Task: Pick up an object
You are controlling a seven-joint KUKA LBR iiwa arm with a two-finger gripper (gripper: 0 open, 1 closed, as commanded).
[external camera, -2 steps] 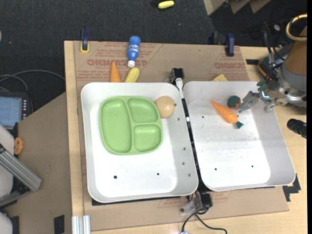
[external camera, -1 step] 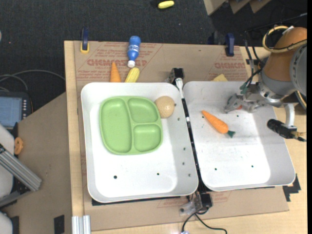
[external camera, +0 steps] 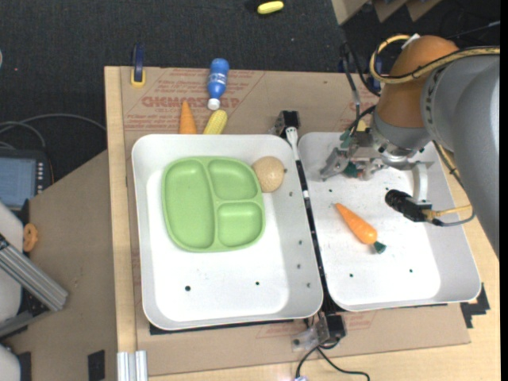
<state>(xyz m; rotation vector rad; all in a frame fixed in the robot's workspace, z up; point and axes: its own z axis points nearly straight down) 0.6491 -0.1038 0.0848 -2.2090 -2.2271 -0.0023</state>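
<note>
An orange toy carrot [external camera: 356, 225] with a green stub lies slantwise in the middle of the right bin [external camera: 413, 284]. My gripper [external camera: 345, 167] hovers at that bin's back left corner, above and behind the carrot and apart from it. Its fingers look spread, so it is open, with nothing between them. In the left bin [external camera: 222, 300] sits a green divided plate [external camera: 213, 203]. A beige round object [external camera: 270, 173] rests against the plate's back right corner.
A black part on a cable [external camera: 403, 202] hangs from the arm over the right bin. Behind the left bin, on the cardboard, lie a blue-and-white bottle [external camera: 217, 82], a small orange piece [external camera: 186, 119] and a yellow piece [external camera: 215, 121]. A black clamp [external camera: 287, 122] sits between the bins at the back.
</note>
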